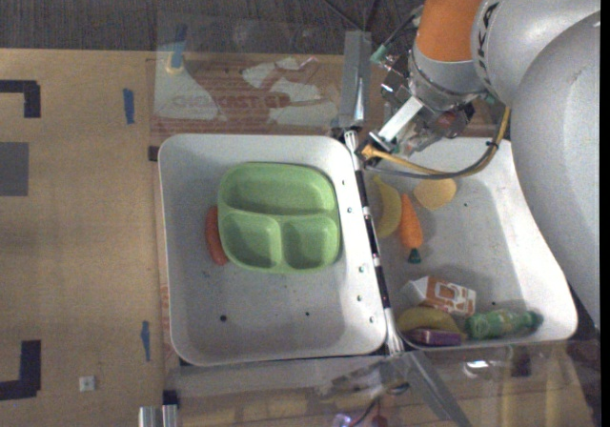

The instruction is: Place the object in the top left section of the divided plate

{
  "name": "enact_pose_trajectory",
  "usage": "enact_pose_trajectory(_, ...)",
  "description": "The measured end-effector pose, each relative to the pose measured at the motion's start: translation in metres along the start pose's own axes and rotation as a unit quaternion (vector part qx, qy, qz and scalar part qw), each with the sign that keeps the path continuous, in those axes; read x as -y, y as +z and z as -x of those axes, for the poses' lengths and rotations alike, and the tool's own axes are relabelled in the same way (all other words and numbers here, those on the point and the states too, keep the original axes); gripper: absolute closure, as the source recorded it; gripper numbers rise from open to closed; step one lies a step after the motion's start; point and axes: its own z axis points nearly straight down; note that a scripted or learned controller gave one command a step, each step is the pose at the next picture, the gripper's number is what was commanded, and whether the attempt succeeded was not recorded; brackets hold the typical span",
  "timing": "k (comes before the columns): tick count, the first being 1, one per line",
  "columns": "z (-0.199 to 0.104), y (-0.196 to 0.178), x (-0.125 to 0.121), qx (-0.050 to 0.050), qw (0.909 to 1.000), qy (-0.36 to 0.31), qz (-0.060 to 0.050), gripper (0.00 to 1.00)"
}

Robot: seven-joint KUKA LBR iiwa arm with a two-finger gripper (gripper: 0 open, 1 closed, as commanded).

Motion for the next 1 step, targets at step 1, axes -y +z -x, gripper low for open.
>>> enact_pose_trajectory(1, -0.0085, -0.0022, 0.0700, -0.001, 1.0000, -0.004, 0.000, 1.00)
